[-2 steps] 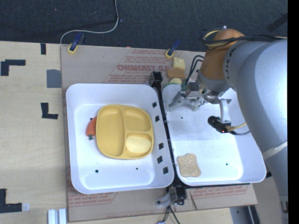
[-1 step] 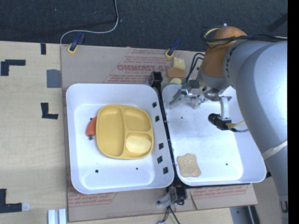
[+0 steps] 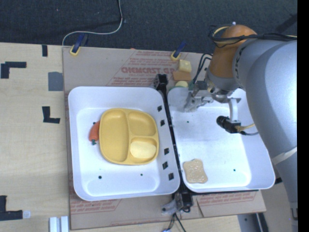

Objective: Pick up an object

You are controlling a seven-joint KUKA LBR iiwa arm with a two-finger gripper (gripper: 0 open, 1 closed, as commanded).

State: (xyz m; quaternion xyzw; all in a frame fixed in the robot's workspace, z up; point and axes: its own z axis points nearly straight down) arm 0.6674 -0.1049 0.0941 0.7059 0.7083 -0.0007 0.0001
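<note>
The arm [image 3: 270, 81] has its hand [image 3: 195, 99] low over the far left corner of the right bin [image 3: 241, 173], tight against the divider [image 3: 166, 129] between the two bins, and I can't tell from here how the hand is set. Nothing shows gripped in it. To my eye this is the reaching step, with the pick not yet made. Things worth picking lie scattered about the divider: a flat beige slice [image 3: 195, 171] sits in the right bin near its front end, just beside the divider; a tan block [image 3: 182, 75], a yellow cube [image 3: 185, 65] and a pale round piece [image 3: 181, 84] crowd at the divider's far end, just behind the bin rim and close to the hand. Left of the divider, the other bin holds a yellow tray [image 3: 126, 129] with a pale lump [image 3: 143, 149] in one compartment and an orange thing [image 3: 93, 131] peeking out from under its far side. The next move, I'd judge, calls for settling on one target; the slice lies flat and thin, so the hand would need to come down squarely on it.
</note>
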